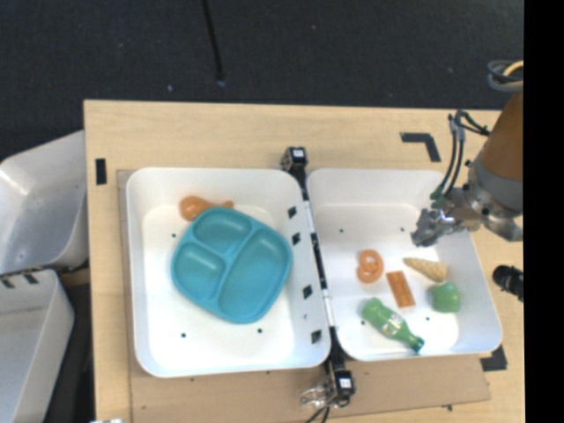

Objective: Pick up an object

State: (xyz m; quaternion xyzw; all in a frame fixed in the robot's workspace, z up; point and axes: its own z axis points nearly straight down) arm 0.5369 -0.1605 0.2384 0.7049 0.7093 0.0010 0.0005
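From the overhead camera you see a wooden table [264, 122] carrying two shallow white bins side by side. In the left bin [150, 324] a blue divided plate [232, 265] lies flat near the middle, and an orange object [196, 206] pokes out from behind its upper left edge, partly hidden by it.

The right bin [370, 192] holds the small pieces you could pick. An orange ring [370, 265] sits near the middle; just beside it, lower right, lies an orange rectangular block [399, 289]. A pale wedge-shaped piece [426, 268] rests to the right of the ring, and a green rounded piece [446, 297] sits below that wedge, near the bin's right wall. A green bottle [390, 323] lies on its side towards the near edge, its cap end pointing lower right.

The arm comes in from the right with its orange band visible, and the end effector [431, 225] hangs over the upper right part of the right bin, just above the wedge. Nothing shows between its fingers; whether they are spread or closed, you cannot tell from this angle.
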